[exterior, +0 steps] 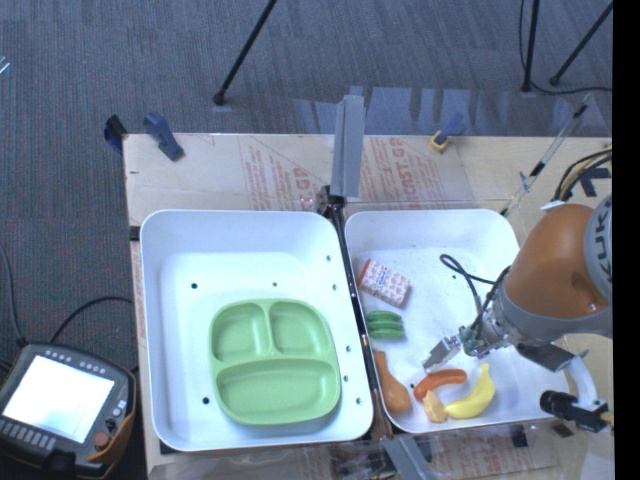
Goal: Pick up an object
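Tabletop holds two white bins. Left bin has a green divided plate. Right bin has the tool hovering just above a red sausage, beside a banana; can't tell its grip state.

One camera sits high above the bench and looks down at a slant. It sees both white bins side by side, with carpet floor at the top.
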